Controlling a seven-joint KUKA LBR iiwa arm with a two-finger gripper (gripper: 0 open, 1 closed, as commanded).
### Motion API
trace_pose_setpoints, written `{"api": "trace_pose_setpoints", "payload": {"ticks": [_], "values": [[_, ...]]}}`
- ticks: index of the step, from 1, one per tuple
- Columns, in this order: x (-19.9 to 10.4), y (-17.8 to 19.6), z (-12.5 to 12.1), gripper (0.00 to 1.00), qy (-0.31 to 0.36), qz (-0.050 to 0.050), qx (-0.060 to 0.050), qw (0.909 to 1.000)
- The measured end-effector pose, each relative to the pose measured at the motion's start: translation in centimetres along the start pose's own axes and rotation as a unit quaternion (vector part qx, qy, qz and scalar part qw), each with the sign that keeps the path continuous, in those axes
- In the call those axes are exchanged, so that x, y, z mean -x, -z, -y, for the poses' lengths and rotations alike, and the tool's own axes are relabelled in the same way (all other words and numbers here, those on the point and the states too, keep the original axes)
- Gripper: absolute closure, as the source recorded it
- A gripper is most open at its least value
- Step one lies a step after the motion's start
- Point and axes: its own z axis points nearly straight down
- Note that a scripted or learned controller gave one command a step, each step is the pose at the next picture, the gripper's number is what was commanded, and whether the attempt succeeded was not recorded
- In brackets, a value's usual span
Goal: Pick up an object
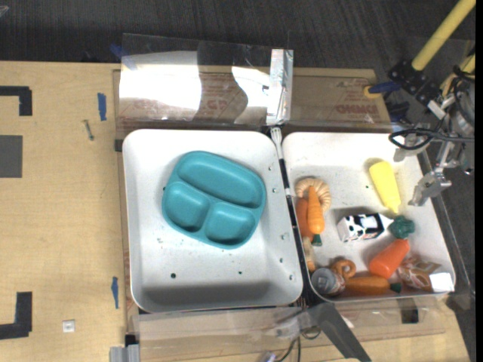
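The right bin (343, 153) holds several toys. A yellow corn-like piece (385, 183) lies at its back right, and a black-and-white toy (361, 227) sits in the middle. An orange carrot (312, 216) lies by the left wall beside a tan pretzel-like ring (317, 187). A second carrot (389, 256) with a green top (401, 227) lies near the front. My gripper (427, 187) hangs over the bin's right rim, just right of the yellow piece, and nothing shows in it.
The left bin (151, 262) holds a teal divided plate (213, 198). Along the right bin's front lie a grey round piece (326, 280), an orange piece (367, 283) and a brownish packet (419, 272). Cables and a yellow bar (447, 25) stand at the back right.
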Motion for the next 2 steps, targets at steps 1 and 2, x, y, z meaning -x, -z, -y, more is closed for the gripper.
{"api": "trace_pose_setpoints", "payload": {"ticks": [1, 2], "values": [[-5.3, -8.1, -1.1, 0.00, -0.008, -0.003, 0.001, 1.0000], [-7.5, -17.6, 4.1, 0.00, -0.023, 0.002, 0.000, 0.9997]]}}
